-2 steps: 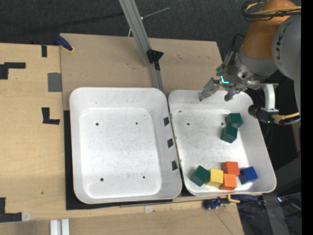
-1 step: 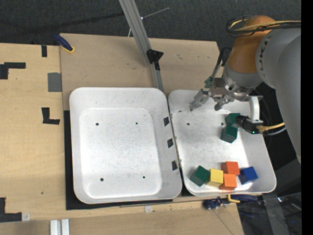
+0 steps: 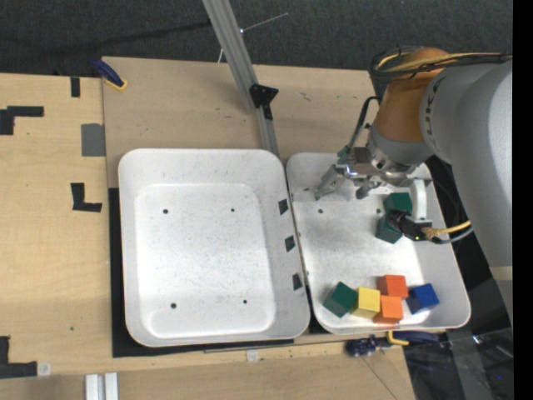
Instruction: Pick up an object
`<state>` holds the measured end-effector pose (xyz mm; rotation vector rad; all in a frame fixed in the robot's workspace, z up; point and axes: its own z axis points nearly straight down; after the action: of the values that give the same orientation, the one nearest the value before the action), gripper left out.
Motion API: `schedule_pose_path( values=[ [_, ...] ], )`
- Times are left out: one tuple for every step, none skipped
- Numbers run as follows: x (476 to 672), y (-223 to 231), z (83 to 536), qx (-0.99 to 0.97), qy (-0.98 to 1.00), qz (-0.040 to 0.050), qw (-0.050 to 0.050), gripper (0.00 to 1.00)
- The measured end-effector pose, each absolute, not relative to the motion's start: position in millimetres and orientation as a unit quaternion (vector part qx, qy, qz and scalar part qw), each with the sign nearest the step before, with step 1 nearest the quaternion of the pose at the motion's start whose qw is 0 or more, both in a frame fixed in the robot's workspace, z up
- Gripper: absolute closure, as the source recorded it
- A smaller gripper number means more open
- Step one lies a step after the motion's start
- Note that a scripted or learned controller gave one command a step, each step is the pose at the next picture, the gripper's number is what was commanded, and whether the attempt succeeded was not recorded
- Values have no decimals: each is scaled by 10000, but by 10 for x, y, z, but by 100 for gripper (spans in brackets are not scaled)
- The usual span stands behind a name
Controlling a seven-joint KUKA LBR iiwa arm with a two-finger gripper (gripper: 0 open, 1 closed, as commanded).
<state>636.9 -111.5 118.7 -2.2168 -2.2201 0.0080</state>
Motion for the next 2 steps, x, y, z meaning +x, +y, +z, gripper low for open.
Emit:
schedule_pose_path(
  values=[
    [6358, -1108, 897, -7064, -7078, 23, 15, 0],
    [6366, -1098, 1015, -7059, -7083, 13, 10, 100]
  ],
)
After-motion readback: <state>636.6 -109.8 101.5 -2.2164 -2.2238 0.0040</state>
